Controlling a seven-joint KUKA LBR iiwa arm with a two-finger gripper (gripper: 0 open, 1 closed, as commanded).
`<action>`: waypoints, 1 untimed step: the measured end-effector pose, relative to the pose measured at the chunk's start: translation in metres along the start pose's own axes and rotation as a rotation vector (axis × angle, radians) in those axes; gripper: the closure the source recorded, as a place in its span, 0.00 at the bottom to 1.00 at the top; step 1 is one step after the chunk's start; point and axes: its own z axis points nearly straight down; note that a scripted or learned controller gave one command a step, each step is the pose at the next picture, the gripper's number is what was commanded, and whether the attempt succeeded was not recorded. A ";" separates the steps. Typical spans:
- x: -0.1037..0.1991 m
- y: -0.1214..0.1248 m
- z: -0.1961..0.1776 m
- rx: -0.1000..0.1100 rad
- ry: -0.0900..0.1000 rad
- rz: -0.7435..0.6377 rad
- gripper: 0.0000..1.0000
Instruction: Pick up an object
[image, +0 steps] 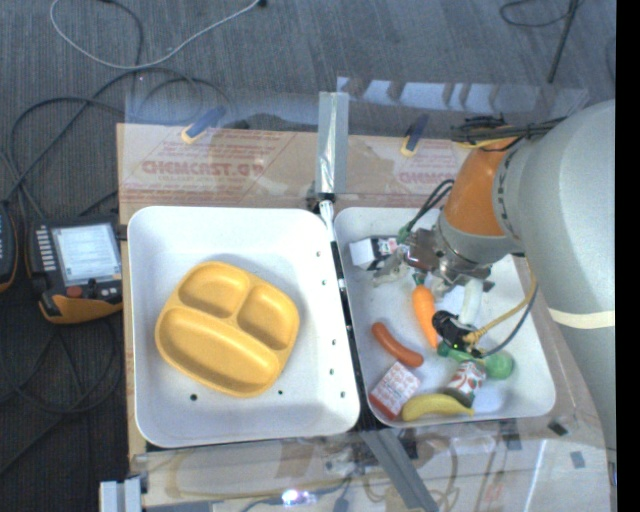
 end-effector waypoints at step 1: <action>0.000 0.000 -0.009 0.002 0.000 0.000 1.00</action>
